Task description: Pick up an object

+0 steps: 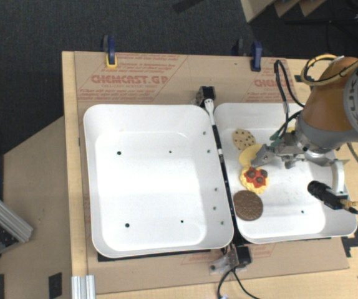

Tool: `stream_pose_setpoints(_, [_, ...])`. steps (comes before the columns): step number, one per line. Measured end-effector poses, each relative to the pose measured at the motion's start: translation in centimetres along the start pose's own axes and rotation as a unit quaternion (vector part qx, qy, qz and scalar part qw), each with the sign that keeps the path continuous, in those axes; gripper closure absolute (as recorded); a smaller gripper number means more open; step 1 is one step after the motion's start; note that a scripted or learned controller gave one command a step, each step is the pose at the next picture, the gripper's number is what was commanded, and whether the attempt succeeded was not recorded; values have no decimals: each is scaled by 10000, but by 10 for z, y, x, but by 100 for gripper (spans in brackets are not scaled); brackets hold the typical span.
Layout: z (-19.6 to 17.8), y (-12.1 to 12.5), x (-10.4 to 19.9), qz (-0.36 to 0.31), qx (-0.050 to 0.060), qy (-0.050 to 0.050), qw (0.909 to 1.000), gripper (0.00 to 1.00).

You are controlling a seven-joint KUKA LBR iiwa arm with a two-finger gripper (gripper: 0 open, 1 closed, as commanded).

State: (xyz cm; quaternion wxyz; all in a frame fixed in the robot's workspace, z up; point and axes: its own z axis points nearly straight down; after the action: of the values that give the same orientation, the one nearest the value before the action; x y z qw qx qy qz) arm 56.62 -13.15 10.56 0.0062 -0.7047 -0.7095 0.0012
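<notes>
Two blue clamps (110, 44) (256, 53) grip the far edge of the brown board (73, 167). Black clip (206, 94) at far end of the bins' shared edge; another (240, 255) at near end.

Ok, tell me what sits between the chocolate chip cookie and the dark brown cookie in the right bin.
In the camera view, the tart topped with red fruit lies between the chocolate chip cookie and dark brown cookie.

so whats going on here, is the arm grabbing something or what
A grey and orange robot arm reaches in from the right over the right bin. Its gripper sits low beside a yellow piece, just above a red-topped toy pastry. A chocolate-chip cookie and a brown round cookie lie nearby. Nothing is visibly held yet. The left bin sits alongside.
</notes>
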Motion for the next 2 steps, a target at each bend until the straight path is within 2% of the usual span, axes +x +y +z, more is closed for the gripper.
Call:
stream_pose_setpoints(1, [15, -41, 15, 64, -163, -62, 9998, 0])
stream_pose_setpoints(2, [14, -61, 28, 59, -176, -67, 9998, 0])
